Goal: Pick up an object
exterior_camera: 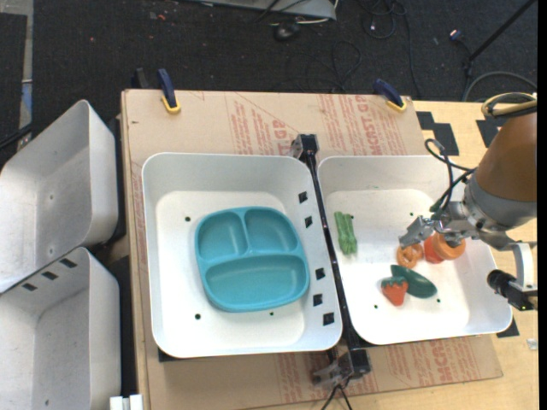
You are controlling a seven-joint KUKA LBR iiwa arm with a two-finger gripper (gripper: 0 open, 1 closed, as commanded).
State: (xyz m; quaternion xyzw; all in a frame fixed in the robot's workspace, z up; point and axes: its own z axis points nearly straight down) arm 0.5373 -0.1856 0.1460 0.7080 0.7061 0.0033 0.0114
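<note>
The right bin point(376, 323) holds several small toys. A green ridged piece point(345, 232) lies near its left wall. A dark teal piece point(414, 281) lies beside a small red-orange toy point(394, 292) near the bin's middle. An orange ring-shaped toy point(409, 255) and an orange-red toy point(443, 248) lie right under my gripper point(425, 232), which reaches in from the right and hangs low over them. Nothing shows between its fingers from this angle.
The left bin point(171, 314) holds a teal divided plate point(251, 259). A black divider point(323, 254) runs between the bins. Two more white bins point(51, 229) stand off the bench at the left. Yellow clamps point(171, 101) hold the cardboard base.
</note>
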